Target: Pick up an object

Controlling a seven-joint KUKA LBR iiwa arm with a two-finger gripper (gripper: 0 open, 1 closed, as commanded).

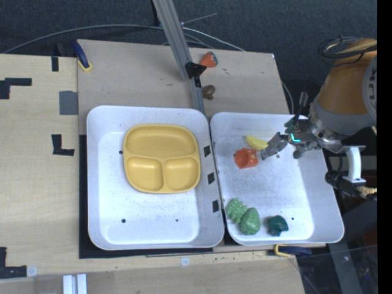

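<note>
We find the gripper (274, 147) low over the right bin (318, 216), reaching in from the right; whether it stands wide or narrow we cannot tell at this resolution, and we see nothing held.

We judge the step in hand to be the approach to a pick; the nearest candidates are the yellow piece (255, 142), just beside the tip on its left, and the red object (246, 158), just below and to the left of the tip and touching or nearly touching the yellow piece. To do this well, we recommend choosing one of the two and centring over it before descending; because they crowd each other, an off-centre descent risks pushing one into the other instead of enclosing either.

Well apart from the tip, near the bin's front edge, lie the green textured object (244, 216) and the dark teal object (277, 225); these stand clearer of neighbours and may offer an easier grasp.

The left bin (98, 164) bears a yellow divided plate (162, 158); we judge it irrelevant to the pick.
</note>
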